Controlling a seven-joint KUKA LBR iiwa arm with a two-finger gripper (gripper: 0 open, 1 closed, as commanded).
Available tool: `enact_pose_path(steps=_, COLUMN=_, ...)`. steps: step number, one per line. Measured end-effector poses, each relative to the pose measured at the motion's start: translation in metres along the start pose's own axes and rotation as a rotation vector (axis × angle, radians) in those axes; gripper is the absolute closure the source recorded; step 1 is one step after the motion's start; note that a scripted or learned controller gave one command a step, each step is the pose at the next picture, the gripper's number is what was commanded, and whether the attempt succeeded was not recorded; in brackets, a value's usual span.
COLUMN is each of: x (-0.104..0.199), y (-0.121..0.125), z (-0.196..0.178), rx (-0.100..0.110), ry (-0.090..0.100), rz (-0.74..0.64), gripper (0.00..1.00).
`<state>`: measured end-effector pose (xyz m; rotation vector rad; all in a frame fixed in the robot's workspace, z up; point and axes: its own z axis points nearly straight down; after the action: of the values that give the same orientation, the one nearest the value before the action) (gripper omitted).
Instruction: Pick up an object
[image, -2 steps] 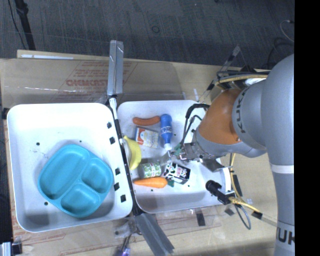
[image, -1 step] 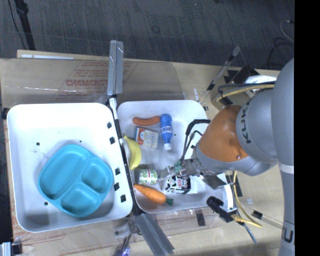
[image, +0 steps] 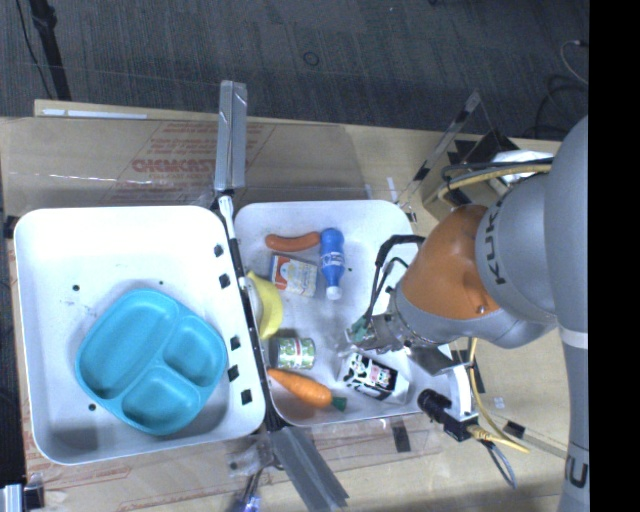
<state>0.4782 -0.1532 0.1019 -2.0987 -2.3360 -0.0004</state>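
- Right now the pincer (image: 362, 338) is hanging low in the right bin (image: 300, 212), at that bin's right-hand part, under the arm's orange band (image: 452, 265).
- How the pincer is set, I cannot tell; the wrist and cables are blocking it, and nothing is showing up as gripped in it.
- Probably the nearest candidate is the small black-and-white carton (image: 372, 376), which is lying flat just below the pincer, toward the bin's near rim, touching or nearly touching its tip.
- The carton's long axis is running left to right with a slight downward tilt to the right, so a grasp across its short side is looking like the sensible choice.
- Just to the left the green can (image: 295, 351) is lying on its side, and the carrot (image: 300, 389) is lying below it, pointing right toward the carton.
- Farther up, well apart from the pincer, the blue bottle (image: 331, 262), the sausage (image: 293, 241), the small red-and-white box (image: 296, 276) and the banana (image: 267, 305) are sitting.
- The blue divided plate (image: 150, 360) is resting in the left bin (image: 60, 240), out of play.
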Motion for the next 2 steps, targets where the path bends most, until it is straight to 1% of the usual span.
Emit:
enact_pose_path(steps=1, x=0.000, y=0.000, z=0.000, rx=0.000, ry=0.000, rz=0.000, gripper=0.00)
enact_pose_path(steps=2, x=-0.030, y=0.086, z=-0.012, rx=0.001, ry=0.000, rz=-0.074, gripper=0.00)
